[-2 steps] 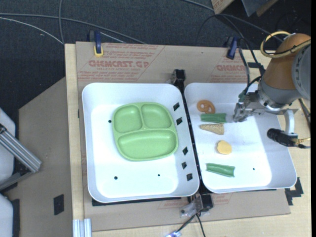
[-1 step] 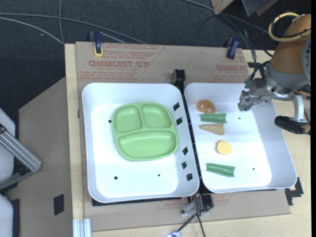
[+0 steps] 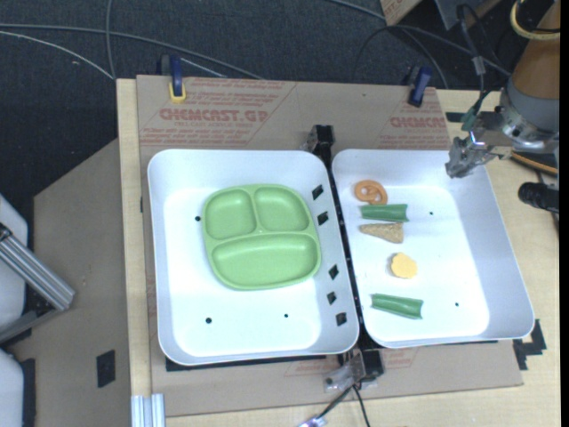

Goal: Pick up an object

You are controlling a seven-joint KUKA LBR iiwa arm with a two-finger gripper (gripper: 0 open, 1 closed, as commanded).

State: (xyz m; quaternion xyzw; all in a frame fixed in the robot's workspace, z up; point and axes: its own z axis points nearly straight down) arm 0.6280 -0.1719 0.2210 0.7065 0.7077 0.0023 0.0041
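Observation:
The right bin (image 3: 480, 265) holds several small play-food pieces: a brown pretzel (image 3: 370, 190), a green bean pod (image 3: 384, 212), a tan wedge (image 3: 382, 231), a yellow round piece (image 3: 404, 266) and a second green pod (image 3: 396, 305). My gripper (image 3: 464, 158) hangs over the bin's far right corner, well to the right of the pretzel and apart from every piece. Nothing shows between its fingers.
In the left bin (image 3: 178, 310) lies a green divided plate (image 3: 261, 237). Black clips run along the seam between the bins. Blue clamps (image 3: 178, 78) hold the cardboard base at the back. The arm's orange band (image 3: 539, 69) is at the upper right.

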